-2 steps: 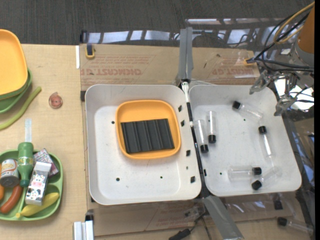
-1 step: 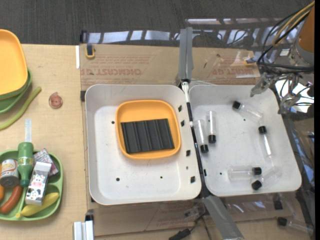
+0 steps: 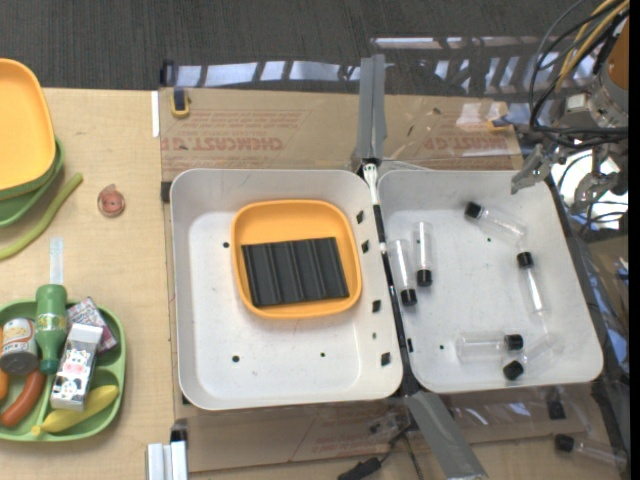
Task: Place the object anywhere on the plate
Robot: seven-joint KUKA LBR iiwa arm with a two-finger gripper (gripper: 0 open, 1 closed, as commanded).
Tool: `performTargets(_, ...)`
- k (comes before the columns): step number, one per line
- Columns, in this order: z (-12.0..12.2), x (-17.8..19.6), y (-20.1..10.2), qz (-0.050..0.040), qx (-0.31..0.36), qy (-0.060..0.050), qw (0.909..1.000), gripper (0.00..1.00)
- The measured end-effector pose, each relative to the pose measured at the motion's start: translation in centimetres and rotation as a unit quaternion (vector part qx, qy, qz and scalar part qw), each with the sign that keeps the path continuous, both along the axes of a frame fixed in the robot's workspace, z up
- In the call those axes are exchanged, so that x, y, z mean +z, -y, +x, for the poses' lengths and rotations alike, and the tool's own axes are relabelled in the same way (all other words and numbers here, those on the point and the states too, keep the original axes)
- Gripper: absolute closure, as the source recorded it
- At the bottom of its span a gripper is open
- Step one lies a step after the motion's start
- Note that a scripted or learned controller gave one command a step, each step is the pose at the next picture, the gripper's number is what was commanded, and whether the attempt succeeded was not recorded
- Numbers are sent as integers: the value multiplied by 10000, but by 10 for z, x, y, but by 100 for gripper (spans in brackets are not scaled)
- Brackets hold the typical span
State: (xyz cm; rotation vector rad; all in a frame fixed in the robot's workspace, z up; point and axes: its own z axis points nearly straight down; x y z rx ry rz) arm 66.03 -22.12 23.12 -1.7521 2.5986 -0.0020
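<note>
Here the orange plate (image 3: 296,226) sits centred in the left bin (image 3: 200,368), ready to receive a vial (image 3: 423,253); the gripper's (image 3: 535,168) opening cannot be told.

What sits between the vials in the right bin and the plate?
Only the two bins' adjoining rims. The vials lie loose in the right bin; the orange plate sits in the left bin, already carrying a dark ribbed block over most of its floor.

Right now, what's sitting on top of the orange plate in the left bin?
A dark ribbed rack lies flat on the orange plate, covering most of its middle. Whatever is beneath the rack is hidden.
</note>
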Motion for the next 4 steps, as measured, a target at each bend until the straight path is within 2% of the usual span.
performTargets(1, 0, -7, -1, -1, 1269, -8, 9919, 0)
performTargets(2, 0, -6, -1, -9, 2997, -1, 9540, 0)
performTargets(3, -1, 50, -8, -10, 4091, -1, 9125, 0)
performTargets(4, -3, 20, -14, -10, 5492, -10, 8357, 0)
